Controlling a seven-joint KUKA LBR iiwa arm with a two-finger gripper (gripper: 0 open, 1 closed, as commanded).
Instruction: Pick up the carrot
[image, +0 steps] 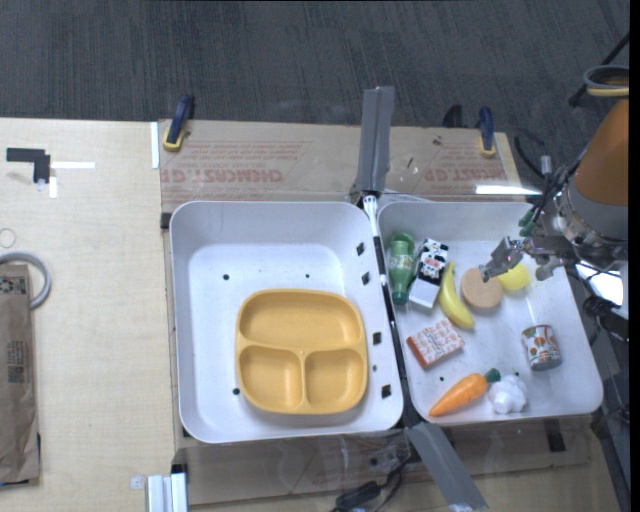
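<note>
Carrot (459, 393) lies in the right bin (590, 400), near its front edge, tilted w/ the orange tip toward the front-left and the green top toward the right. Just beside the green end sits a white garlic bulb (508, 394); they look touching or nearly so. A red-and-white cracker-type box (435, 345) lies just behind the carrot, apart from it. A small can (540, 348) stands to the right, further back.

Gripper (497, 266) hangs over the back half of the same bin, above a tan round disc (481, 292) and next to a lemon (515, 277), w/ a banana (455, 298) just left of them. Can't tell if it's released or clenched; the tip is too small and dark vs. the clutter. Nothing visibly held. Carrot is well apart from it, so approach isn't done yet.

Left bin (185, 330) holds a yellow 3-compartment tray (300, 350); not involved. Green bottle (400, 266) and cow-print carton (430, 264) sit by the divider.

Risks, as I judge them:
- Descending where it is now lands on disc/lemon, not the carrot, so wrong item or a miss.
- Garlic crowding the green end: a grasp near that end may catch or shove the garlic.
- Carrot is tapered and lies at a slant; if the closing direction isn't across its body it could roll or squirt out, prob. toward the front wall.
- Front wall is near, so a tilted approach may clip the rim.
</note>
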